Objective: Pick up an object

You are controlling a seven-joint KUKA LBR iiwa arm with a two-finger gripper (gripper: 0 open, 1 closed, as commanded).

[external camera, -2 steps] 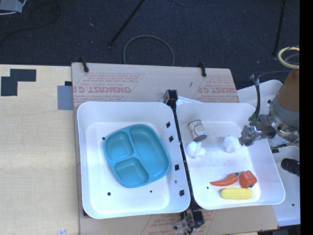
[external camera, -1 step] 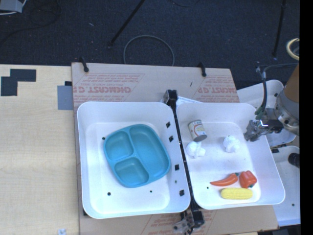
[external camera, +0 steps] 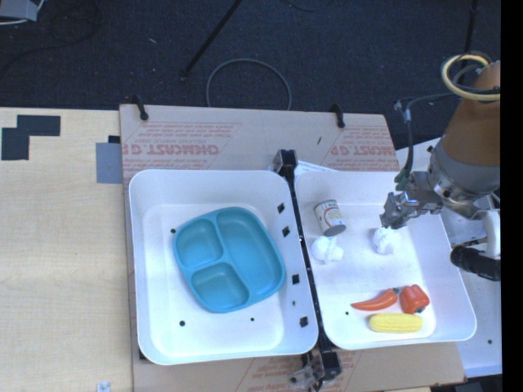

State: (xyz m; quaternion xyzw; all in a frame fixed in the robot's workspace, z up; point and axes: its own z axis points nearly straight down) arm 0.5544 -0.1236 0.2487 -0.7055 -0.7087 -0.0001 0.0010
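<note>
- Jaws [external camera: 395, 216] at right-centre of frame, low over the right bin [external camera: 458, 317]; open or closed, cannot tell, too dark and small.
- Small white object [external camera: 382, 240] just below them; contact unclear.
- Arm [external camera: 472, 133] cut off at right.

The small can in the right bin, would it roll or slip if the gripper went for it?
The can looks tilted or on its side, so a nudge would probably roll it. Its rounded wall seems smooth, so fingers may slip. It looks small, probably light.
</note>
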